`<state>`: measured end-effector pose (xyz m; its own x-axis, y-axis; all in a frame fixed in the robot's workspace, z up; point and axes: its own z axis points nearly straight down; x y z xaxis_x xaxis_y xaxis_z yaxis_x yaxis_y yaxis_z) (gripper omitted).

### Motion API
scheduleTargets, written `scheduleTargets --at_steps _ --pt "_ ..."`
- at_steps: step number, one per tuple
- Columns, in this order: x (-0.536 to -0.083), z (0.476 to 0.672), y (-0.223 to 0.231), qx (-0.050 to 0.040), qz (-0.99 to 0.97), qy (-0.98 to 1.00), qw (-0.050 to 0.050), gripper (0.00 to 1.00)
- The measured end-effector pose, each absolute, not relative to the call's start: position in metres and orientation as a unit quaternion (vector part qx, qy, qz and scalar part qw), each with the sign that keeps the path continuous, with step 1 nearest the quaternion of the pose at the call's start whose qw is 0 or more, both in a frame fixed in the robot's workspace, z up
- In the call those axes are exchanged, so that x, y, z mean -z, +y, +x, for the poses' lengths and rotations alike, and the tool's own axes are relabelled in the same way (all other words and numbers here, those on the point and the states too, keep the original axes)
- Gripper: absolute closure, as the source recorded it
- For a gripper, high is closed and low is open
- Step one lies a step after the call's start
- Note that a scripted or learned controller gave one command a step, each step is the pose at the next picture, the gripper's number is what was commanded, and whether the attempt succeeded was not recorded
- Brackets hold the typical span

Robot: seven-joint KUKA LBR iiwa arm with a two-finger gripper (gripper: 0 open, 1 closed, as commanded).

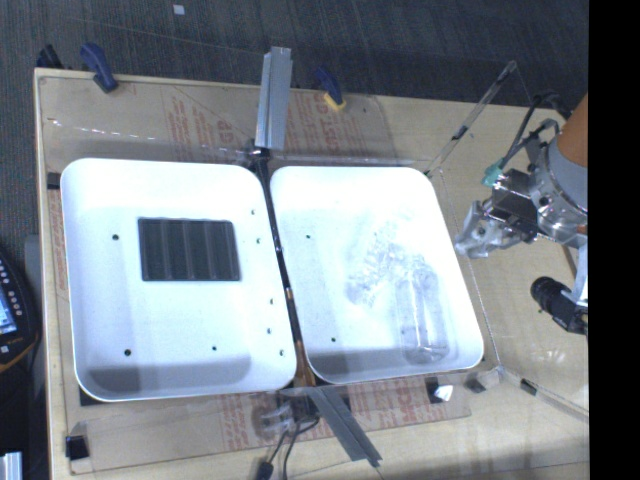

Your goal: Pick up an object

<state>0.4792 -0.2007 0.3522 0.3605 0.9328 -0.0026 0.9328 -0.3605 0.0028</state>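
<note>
Beyond the right bin's [455, 268] outer rim, the gripper [478, 238] was pictured apart from the clear bottle [420, 313] lying lengthwise inside, finger state indiscernible.

Grey metal wrist [540, 208] under an orange band [574, 128], thin black cables, perhaps a teal fitting [491, 176]

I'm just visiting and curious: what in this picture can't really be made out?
- Clear things in the right bin: see-through against white, so their count and shape are unclear.
- Tool, beside that bin: too small and cluttered to read.
- Arm: cut off by the right edge.
- Dark grille in the left bin: purpose unclear.
</note>
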Motion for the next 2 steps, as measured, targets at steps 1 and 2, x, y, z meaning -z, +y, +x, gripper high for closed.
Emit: scheduleTargets --at_steps 1,2 --pt "-0.387 0.505 -0.102 -0.0004 0.878 0.479 0.000 1.00" --pt "-0.393 0.478 -0.070 0.0011 0.969 0.248 -0.001 1.00"
